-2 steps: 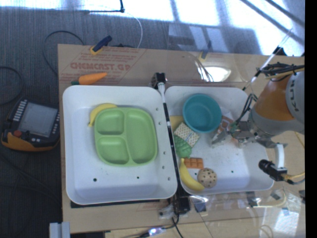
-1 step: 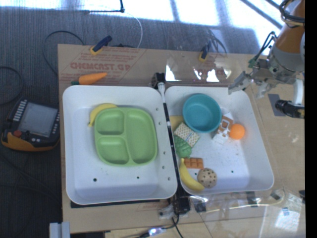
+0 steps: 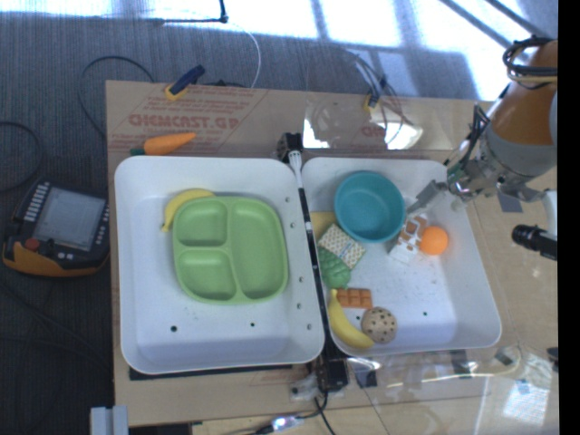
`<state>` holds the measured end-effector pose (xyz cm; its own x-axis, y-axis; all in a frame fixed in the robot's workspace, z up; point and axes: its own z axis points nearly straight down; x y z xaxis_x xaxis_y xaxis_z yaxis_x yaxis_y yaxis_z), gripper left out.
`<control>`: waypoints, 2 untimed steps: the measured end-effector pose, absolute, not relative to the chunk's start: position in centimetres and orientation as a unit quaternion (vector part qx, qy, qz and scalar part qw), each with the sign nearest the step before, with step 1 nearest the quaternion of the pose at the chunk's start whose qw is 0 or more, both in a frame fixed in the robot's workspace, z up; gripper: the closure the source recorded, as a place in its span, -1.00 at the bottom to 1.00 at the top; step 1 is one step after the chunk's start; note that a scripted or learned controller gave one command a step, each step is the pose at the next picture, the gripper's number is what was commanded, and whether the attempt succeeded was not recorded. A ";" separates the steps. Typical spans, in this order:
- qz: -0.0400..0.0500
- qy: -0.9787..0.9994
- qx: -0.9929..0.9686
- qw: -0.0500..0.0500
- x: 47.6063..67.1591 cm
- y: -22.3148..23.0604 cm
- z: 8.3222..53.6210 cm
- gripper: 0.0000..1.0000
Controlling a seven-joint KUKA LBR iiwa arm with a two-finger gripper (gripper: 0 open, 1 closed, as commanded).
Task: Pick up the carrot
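The carrot (image 3: 169,141), small and orange, lies on the brown cardboard sheet just beyond the far left corner of the left bin (image 3: 136,270), outside both bins. My gripper (image 3: 424,198) hangs over the far right part of the right bin (image 3: 471,306), between the teal bowl (image 3: 369,205) and the bin's right wall. It is just above a small white and orange object (image 3: 410,238). The whole width of the bench separates it from the carrot. Nothing shows between the gripper and the carrot's spot except the left bin.
A green divided plate (image 3: 227,247) with a banana (image 3: 184,202) at its far left edge sits in the left bin. The right bin holds an orange ball (image 3: 435,241), a checkered block (image 3: 341,246), a second banana (image 3: 344,326) and a speckled ball (image 3: 379,324). A yellow and blue clip (image 3: 185,81) lies behind the carrot.
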<state>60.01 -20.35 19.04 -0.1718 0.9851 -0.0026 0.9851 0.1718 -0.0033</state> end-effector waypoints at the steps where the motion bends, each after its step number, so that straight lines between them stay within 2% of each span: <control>1: 0.000 -0.783 -0.623 0.007 54.3 -21.8 10.8 -1.00; 2: -0.008 -0.727 -0.687 0.006 58.6 -21.4 9.5 -1.00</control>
